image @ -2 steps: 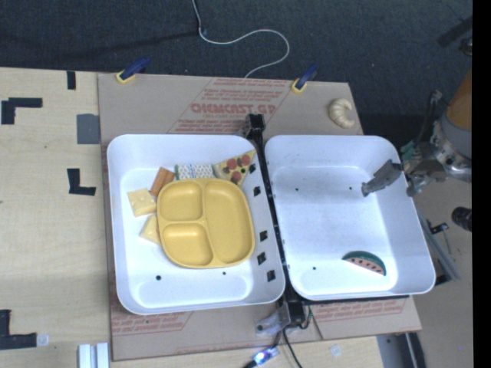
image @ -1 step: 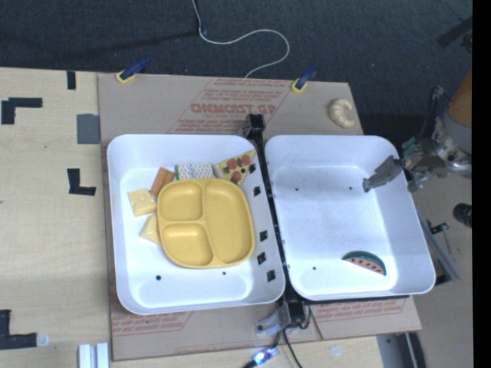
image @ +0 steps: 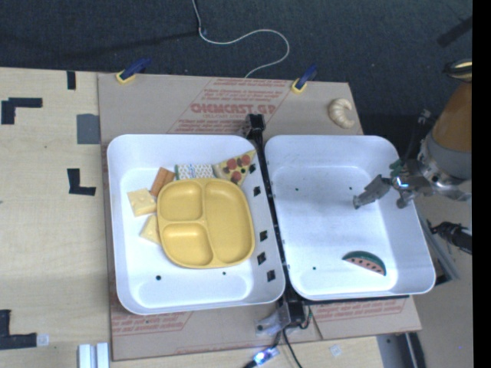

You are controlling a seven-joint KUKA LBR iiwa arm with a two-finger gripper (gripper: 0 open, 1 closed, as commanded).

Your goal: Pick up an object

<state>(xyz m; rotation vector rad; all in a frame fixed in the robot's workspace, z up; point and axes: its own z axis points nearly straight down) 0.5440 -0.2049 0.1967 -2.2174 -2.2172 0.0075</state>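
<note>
Currently, we read the scene like this:
Gripper: our gripper [image: 387, 190] hangs over the right bin [image: 307, 274] near its right edge, fingers spread apart with nothing between them, one finger [image: 368, 194] reaching toward the bin's middle.
Likely target: the watermelon slice toy [image: 364, 263] lies flat near the right bin's front right corner, apart from the gripper; we judge it the easiest pick, since it lies alone.
Left bin [image: 126, 282]: a yellow divided plate [image: 205, 222] sits at its centre, with small toy food pieces [image: 142, 202] crowded along the plate's back and left edges, so we judge them harder to grasp.
</note>
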